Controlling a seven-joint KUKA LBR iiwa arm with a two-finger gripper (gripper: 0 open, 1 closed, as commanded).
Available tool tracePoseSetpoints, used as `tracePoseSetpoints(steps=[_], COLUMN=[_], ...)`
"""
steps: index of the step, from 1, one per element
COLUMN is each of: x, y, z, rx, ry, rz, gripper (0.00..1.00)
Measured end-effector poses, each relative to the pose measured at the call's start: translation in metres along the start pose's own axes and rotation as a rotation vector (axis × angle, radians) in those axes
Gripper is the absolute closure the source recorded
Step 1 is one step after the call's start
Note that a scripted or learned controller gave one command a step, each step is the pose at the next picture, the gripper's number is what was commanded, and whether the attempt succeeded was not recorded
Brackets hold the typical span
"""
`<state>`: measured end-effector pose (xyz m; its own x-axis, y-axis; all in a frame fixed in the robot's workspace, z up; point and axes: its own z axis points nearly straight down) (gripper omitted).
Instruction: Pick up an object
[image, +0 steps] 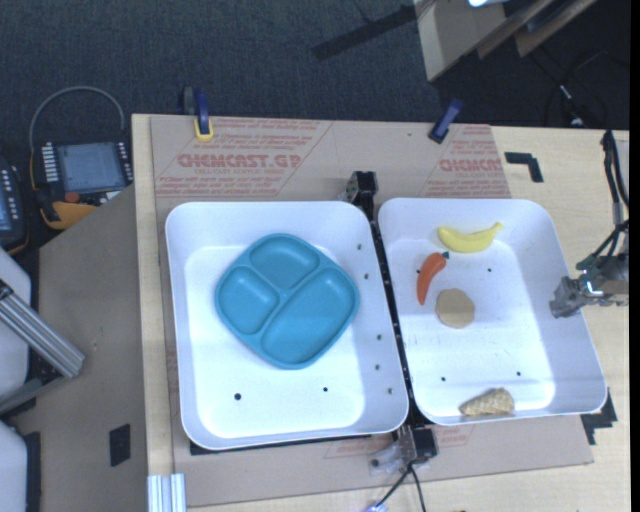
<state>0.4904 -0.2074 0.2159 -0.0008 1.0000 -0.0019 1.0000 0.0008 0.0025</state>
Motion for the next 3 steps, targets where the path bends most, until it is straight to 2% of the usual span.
tracePoseSetpoints(steps=[3], x=[0.155], y=[0.031], z=[0.007], rx=[0.005], ry=[0.004], rz=[-0.001], gripper=[1.00])
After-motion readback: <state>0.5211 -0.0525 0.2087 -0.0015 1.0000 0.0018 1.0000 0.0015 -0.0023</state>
